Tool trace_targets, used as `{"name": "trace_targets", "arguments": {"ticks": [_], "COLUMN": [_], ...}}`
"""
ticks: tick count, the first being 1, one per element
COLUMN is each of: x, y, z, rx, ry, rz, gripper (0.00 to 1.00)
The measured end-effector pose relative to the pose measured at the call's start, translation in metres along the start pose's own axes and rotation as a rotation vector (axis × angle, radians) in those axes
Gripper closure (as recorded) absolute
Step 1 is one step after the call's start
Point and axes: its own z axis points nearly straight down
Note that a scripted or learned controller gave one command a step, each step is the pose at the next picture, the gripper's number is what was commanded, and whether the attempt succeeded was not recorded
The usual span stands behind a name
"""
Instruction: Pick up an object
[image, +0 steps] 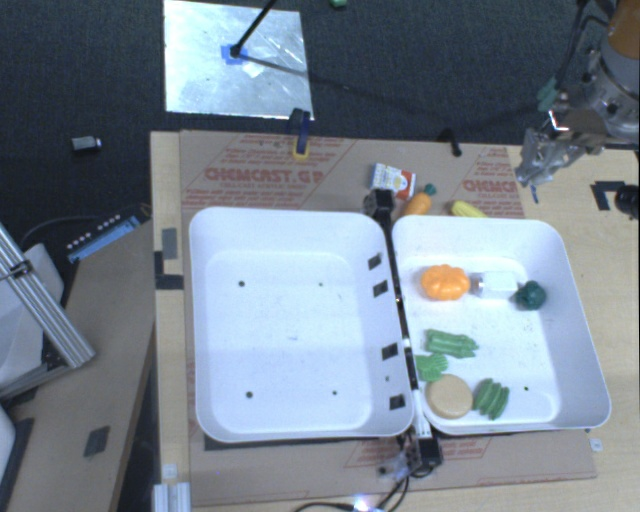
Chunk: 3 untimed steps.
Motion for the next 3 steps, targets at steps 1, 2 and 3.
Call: {"name": "trace_targets", "arguments": {"ticks": [1, 2, 3], "x": [0.013, 0.034, 0.029], "y": [-0.088, -0.033, 0.025], "z": [0.039, -0.002, -0.012], "rx": [0.001, -0.013, -0.010], "ry": [0.001, -0.001, -0.002], "rz": [-0.001, -0.007, -0.005], "gripper": [1.00, 1.00, 1.00]}}
